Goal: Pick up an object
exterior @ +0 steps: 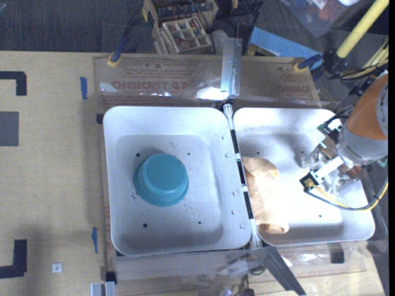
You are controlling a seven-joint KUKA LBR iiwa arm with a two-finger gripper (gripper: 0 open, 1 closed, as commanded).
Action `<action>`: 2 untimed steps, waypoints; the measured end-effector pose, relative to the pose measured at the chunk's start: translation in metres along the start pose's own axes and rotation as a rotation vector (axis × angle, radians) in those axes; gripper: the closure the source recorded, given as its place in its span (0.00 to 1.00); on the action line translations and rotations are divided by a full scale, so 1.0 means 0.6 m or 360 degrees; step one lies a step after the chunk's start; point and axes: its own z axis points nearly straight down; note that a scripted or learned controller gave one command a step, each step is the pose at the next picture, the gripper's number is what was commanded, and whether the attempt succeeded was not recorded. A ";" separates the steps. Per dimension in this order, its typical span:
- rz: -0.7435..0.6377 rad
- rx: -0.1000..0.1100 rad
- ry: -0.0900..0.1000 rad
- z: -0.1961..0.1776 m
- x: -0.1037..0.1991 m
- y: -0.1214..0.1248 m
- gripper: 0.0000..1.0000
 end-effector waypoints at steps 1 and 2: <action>-0.0300 -0.0003 0.0000 -0.162 -0.011 0.028 0.00; -0.0035 -0.0004 -0.0001 -0.252 -0.064 -0.014 0.00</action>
